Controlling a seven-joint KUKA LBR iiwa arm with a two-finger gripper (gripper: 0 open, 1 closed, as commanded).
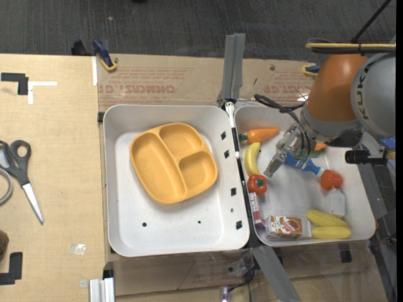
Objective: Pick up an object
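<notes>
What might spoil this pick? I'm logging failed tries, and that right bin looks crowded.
The tool hangs among closely packed items: banana, carrot and tomato lie close together, so it may nudge neighbours or clip two. The blue object lies partly under the wrist, so a grasp there looks awkward.

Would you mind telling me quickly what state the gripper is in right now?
Gripper: low in the right bin, beside the banana and over a blue object; open or closed cannot be told.

One fixed camera is looking down at a slant from above the bench, taking in both white bins, the arm entering from the right
</notes>
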